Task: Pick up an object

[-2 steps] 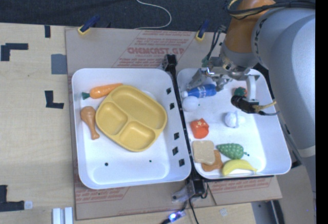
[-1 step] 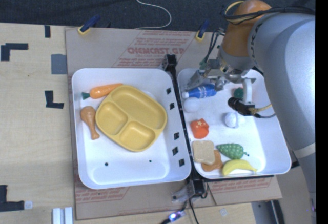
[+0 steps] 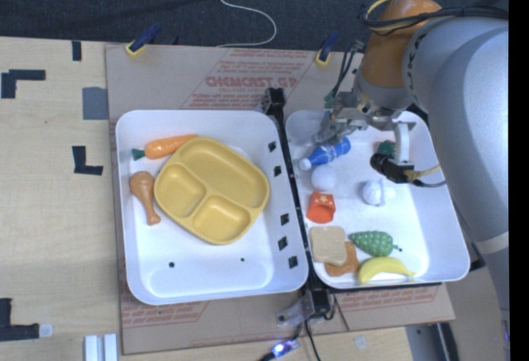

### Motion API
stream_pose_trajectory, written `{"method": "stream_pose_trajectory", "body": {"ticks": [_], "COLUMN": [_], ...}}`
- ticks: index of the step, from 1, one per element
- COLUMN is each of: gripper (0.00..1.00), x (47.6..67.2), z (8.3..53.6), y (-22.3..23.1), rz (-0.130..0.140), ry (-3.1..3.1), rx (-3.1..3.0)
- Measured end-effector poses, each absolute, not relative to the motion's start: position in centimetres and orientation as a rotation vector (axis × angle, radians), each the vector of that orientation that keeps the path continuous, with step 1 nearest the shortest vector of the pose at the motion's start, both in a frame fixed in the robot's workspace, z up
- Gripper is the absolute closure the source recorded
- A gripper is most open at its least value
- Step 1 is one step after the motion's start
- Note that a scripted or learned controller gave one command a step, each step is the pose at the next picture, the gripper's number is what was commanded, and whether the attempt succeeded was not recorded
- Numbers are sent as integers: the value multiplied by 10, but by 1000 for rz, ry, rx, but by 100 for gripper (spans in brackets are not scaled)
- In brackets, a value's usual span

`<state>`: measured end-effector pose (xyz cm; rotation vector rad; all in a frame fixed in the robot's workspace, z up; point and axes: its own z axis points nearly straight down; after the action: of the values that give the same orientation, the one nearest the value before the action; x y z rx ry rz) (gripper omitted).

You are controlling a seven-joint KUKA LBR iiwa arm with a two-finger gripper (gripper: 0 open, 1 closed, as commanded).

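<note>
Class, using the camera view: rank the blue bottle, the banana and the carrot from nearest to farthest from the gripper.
1. Blue bottle: right bin, just below the gripper.
2. Banana: right bin's near corner.
3. Carrot: left bin, beside the yellow plate.

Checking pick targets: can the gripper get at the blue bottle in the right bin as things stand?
Probably yes. The gripper hangs right over the blue bottle, which lies on its side on the right bin floor. Nothing lies on top; the white ball sits close beside it.
</note>
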<state>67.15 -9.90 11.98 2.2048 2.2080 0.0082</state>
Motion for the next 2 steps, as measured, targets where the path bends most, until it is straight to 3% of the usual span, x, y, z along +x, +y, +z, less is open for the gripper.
{"method": "stream_pose_trajectory", "body": {"ticks": [2], "gripper": [100], "x": [676], "z": [228], "y": [-94], "rz": [4], "ry": [2222], "rx": [2217]}}
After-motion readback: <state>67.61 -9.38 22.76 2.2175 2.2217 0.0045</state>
